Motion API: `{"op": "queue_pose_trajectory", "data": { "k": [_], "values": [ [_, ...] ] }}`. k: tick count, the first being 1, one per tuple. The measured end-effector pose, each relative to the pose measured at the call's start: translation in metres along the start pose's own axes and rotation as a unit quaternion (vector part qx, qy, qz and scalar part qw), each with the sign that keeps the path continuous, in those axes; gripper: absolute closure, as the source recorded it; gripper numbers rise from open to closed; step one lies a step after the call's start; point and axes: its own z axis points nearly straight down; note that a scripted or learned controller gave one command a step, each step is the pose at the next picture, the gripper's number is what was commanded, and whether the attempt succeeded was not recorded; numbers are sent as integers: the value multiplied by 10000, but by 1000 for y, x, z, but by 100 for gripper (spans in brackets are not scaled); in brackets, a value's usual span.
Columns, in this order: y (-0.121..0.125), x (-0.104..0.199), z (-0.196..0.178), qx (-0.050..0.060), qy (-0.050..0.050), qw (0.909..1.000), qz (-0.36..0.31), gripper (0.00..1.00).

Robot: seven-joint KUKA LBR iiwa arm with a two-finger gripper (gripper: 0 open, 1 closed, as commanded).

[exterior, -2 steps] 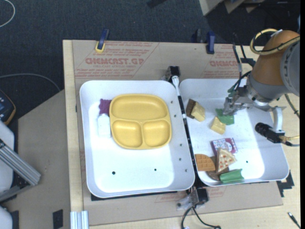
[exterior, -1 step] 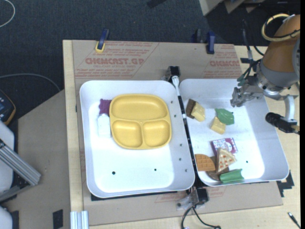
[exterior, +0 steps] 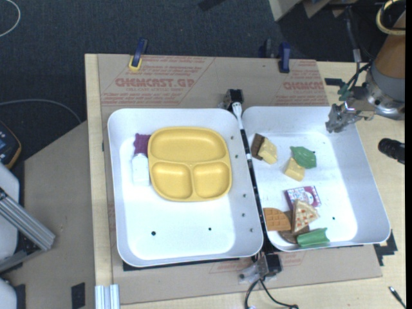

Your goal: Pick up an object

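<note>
1. Two shallow white bins sit side by side on the bench. The left bin (exterior: 129, 230) holds a big yellow divided plate (exterior: 190, 163) with three compartments, all bare.
2. Tucked against that plate's left edge there's a purple item (exterior: 141, 141) and, just below it, a small white item (exterior: 140, 169). Too blurry to say what they are.
3. The right bin (exterior: 360, 185) has all the small stuff. Near its upper left corner is a brown-and-cream wedge (exterior: 263, 149), then a green leafy piece (exterior: 303, 156) with a yellow cheese-like chunk (exterior: 295, 169) just beside it.
4. Lower down it's a cluster: a purple-edged card (exterior: 304, 193), a pizza slice (exterior: 303, 215) overlapping it, a waffle-looking cookie (exterior: 276, 219) to the left, and a green piece (exterior: 313, 238) at the bin's front rim.
5. The gripper (exterior: 339, 118) hangs over the right bin's upper right corner, well apart from every object. Nothing is between its fingers, but how far they're spread is too small to tell.
</note>
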Motion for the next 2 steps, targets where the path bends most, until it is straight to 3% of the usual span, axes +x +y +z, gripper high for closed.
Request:
{"op": "queue_pose_trajectory", "data": {
  "k": [1, 2],
  "values": [
    [1, -1, -17, 18, 8, 10000, -6, 100],
    [-27, 50, -27, 67, 32, 10000, -25, 100]
  ]
}}
